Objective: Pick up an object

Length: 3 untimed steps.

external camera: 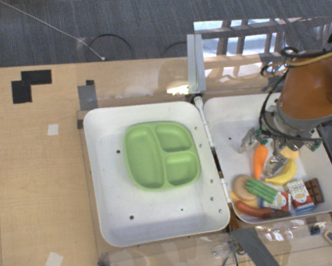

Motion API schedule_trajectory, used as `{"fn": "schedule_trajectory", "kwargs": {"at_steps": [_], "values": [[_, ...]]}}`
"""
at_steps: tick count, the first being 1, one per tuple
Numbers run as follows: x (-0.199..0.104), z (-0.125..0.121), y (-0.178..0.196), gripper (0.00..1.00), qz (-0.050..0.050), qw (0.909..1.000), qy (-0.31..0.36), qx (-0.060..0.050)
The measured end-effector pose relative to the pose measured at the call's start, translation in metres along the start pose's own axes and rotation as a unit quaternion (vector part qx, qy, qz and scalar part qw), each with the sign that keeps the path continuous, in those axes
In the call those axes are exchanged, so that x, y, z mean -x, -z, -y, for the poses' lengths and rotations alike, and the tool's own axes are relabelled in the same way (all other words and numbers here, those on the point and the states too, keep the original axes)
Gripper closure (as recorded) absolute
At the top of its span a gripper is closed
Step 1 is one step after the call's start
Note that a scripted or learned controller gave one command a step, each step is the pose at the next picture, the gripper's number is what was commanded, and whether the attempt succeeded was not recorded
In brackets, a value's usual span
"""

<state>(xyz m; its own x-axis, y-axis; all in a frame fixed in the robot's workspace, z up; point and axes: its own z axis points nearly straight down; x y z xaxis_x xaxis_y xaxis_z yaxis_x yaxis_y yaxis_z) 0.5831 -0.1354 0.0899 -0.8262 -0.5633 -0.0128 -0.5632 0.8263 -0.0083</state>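
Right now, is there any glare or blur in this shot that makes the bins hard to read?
Camera view: bright glare off the metal rack and the bench just behind the bins; the green divided plate in the left bin is evenly lit and crisp; the claw over the banana looks soft and cluttered, hard to read.

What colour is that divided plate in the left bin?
Light green. The divided plate shows plainly in the camera view.

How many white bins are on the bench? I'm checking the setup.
2, side by side: the left bin holds a green divided plate; the right bin holds the toy food.
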Motion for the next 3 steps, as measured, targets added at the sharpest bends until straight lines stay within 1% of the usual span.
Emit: {"fn": "schedule_trajectory", "kwargs": {"at_steps": [1,2,3], "values": [[0.006,0.002,0.015,1.0,0.008,1.0,0.003,-0.005],[-0.005,-0.064,0.064,1.0,-0.002,0.9969,-0.079,0.001],[-0.006,-0.063,0.063,0.0,-0.003,0.9968,-0.079,0.002]]}}
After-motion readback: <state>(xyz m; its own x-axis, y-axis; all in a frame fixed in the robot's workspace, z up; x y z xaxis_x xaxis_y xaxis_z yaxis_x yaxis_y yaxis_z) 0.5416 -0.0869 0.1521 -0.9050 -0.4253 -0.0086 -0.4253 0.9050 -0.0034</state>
